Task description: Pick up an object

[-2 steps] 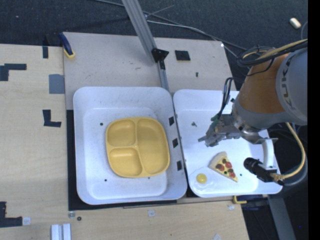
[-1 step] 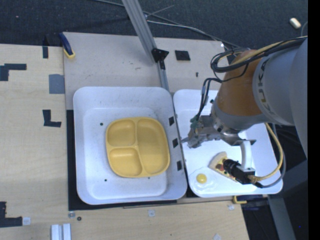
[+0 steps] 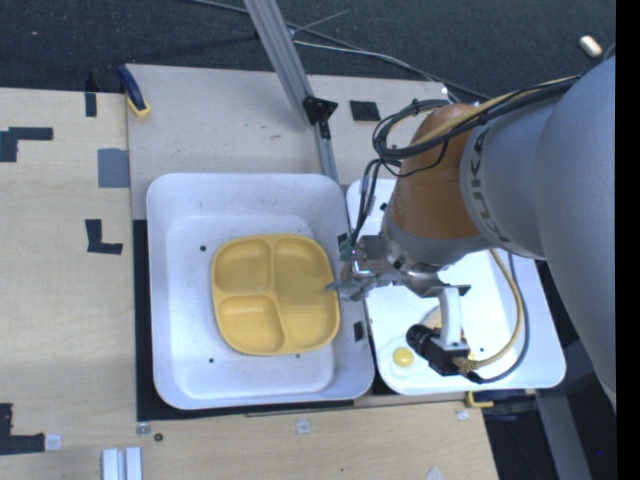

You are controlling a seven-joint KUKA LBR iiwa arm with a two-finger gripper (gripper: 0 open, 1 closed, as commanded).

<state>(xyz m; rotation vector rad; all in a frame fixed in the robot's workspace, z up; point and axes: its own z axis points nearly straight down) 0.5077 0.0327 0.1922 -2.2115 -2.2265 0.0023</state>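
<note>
**Now: gripper low at the yellow plate's right rim**

So, two shallow white bins sit side by side on the pale wood-grain bench [image 3: 60, 268], both smooth plastic with rounded corners. The left bin [image 3: 240, 183] holds one thing, a yellow divided plate [image 3: 275, 293]. It is a glossy rounded square lying flat near the middle of the bin floor, with raised ridges splitting it into compartments, and nothing lies in them.

Over to the arm, grey with its orange band, reaching in from the right across the right bin [image 3: 495, 298]. The gripper [image 3: 342, 286] is low at the plate's right rim, just inside the left bin's right wall. It is very close to the plate's edge, and whether it touches I cannot tell. Whether the gripper is apart or closed I cannot tell either, and nothing visibly sits in its grasp.

In the right bin, a small round yellow piece [image 3: 402, 358] lies near the front left corner on the bare white floor.

On the bench, black tape marks dot the wood, and a slim metal pole [image 3: 285, 48] slants across behind the bins.
</note>
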